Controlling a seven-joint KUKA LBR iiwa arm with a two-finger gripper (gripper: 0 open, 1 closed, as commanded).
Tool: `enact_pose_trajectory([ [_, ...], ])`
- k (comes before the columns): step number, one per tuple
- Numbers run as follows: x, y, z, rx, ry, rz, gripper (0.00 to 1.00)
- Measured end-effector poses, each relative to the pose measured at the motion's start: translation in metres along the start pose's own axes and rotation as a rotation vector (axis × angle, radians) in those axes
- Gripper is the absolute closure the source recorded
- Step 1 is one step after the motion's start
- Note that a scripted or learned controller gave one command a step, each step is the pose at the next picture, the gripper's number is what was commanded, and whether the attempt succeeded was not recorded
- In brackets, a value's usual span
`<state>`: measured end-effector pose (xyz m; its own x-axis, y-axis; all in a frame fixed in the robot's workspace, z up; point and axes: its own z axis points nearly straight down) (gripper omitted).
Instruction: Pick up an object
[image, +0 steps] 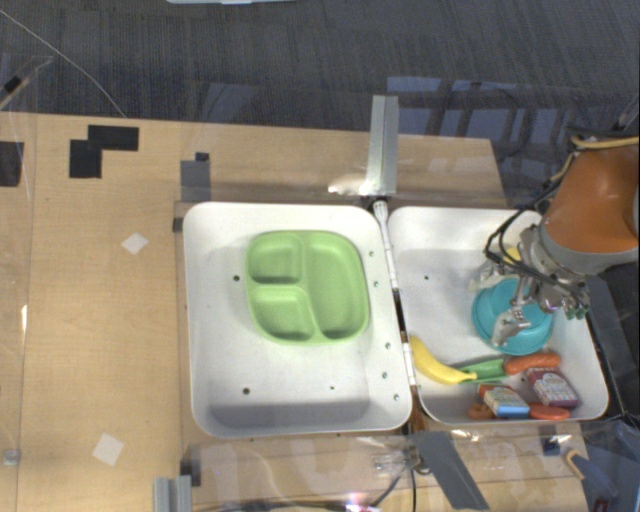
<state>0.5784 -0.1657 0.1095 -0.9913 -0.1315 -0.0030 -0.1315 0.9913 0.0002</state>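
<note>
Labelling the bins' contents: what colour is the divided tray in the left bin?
Light green, seen clearly in the camera view: the divided tray.

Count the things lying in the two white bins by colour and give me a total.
Green: 2, the divided plate in the left bin and a small green piece beside the banana.
Yellow: 1, the banana.
Blue: 1, the bowl under the gripper.
Orange: 1, the carrot.
Mixed colours: 2, small packets and at the right bin's near edge.
Total: 7.
</note>
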Motion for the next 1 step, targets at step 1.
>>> enact_pose_trajectory([
  [1,0.0023,0.026,0.0195,0.001,-0.003,-0.078,0.0],
])
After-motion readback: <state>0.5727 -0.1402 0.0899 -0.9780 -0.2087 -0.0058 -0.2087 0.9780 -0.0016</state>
